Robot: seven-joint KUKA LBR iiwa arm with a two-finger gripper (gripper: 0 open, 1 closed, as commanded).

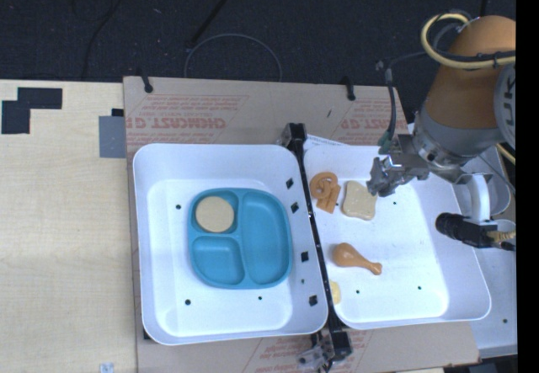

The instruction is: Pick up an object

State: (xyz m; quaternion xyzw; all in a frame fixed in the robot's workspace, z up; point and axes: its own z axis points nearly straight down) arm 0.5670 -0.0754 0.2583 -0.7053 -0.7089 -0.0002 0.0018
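At the near edge of the right bin, a small yellow piece lies against the divider between the two bins, partly hidden by it and too small to identify. Just beyond it a brown drumstick lies on the bin floor, its thick end toward the divider. In the left bin, a blue divided tray holds a round tan biscuit in its far left compartment. Farther back in the right bin, a pale slice of bread lies just beside a brown pretzel-shaped piece; whether the two touch is hard to say. The gripper hangs at the far right corner of the bread slice, close above it, with nothing seen held. Its tip is dark and blurred against the white bin, so how wide it stands cannot be told. Behind it the grey and orange arm is cut off at the right. Both bins rest on a sheet of cardboard, its printing reading backwards.
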